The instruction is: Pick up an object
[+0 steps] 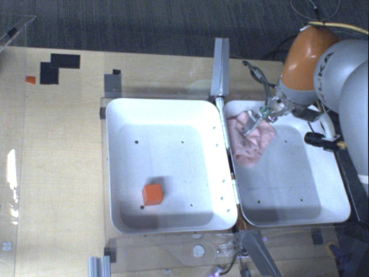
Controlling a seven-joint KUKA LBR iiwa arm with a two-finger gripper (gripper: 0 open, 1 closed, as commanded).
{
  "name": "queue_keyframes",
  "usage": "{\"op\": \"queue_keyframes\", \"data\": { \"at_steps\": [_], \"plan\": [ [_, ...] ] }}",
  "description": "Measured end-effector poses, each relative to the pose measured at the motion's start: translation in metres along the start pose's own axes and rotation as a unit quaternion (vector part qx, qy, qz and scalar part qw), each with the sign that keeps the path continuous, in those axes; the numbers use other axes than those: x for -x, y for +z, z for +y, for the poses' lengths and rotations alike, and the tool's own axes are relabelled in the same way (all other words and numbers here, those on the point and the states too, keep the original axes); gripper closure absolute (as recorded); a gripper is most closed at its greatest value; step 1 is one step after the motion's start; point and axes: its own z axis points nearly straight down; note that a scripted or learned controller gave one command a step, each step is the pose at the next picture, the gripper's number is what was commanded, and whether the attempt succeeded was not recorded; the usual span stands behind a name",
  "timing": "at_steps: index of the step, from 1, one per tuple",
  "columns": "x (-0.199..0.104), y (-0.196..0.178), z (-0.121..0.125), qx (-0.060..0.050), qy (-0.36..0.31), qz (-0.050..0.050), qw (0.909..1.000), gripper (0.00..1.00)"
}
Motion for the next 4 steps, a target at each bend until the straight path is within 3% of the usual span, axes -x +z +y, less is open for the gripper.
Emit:
{"op": "queue_keyframes", "data": {
  "at_steps": [1, 2, 3, 4],
  "plan": [
    [-0.002, -0.062, -0.047, 0.007, 0.081, 0.002, 0.9967, 0.0],
    [-0.014, 0.008, -0.022, 0.01, 0.035, 0.0, 0.9993, 0.0],
    [-0.015, -0.006, -0.019, 0.013, 0.034, -0.001, 0.9993, 1.0],
    [-0.024, -0.154, 0.014, 0.008, -0.006, 0.001, 0.9999, 1.0]
  ]
}}
